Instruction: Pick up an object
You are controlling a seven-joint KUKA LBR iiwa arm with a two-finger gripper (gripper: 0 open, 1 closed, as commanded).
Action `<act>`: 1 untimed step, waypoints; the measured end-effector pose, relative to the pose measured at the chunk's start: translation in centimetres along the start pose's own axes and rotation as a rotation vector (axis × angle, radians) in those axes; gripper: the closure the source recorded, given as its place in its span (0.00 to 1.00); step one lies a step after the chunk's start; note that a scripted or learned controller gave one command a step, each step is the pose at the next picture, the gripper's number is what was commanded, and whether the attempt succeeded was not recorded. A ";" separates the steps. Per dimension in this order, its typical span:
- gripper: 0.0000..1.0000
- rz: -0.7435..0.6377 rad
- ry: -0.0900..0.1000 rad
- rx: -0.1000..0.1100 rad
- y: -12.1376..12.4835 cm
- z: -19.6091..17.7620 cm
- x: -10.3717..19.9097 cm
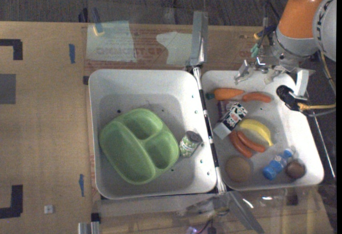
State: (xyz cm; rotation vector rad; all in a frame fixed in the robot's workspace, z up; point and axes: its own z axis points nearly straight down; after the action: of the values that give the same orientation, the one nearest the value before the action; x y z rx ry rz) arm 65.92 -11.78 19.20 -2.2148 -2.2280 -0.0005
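Camera view looks down on both bins, so let's sweep across; on the far left, the left bin (107,84) carries a green divided plate (138,145), lying flat, and just beside its right edge a small green can (189,143), tipped on its side near the bin wall; neither looks like the nearest target.

Cross the divider and the right bin (310,137) is crowded; a carrot (228,93) and a red sausage (256,97) lie along the top, a little milk carton (231,119) slants below them, then a banana (255,130) touching a pair of sausages (246,143); lower down sit a brown round fruit (238,168), a blue bottle (276,165) and a small dark fruit (295,168), the last two just about touching.

Up at the top right, the gripper (255,68) hangs over the bin's upper rim, near the carrot but apart from it; fingers look spread, with nothing between them (hard to be sure at this slant).

Risks, as I judge them: the carrot is tapered and smooth, so it may squirt out of a pinch; it lies close to the back wall, so a finger could clip the rim on the way down; the banana and sausages are packed tight, so a descent there may grab two or shove both aside.
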 end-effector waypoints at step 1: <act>0.00 -0.050 -0.003 -0.016 -1.7 9.8 -2.6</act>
State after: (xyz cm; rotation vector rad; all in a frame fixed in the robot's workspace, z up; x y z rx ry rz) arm 64.28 -14.40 9.45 -2.1677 -2.2924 -0.0154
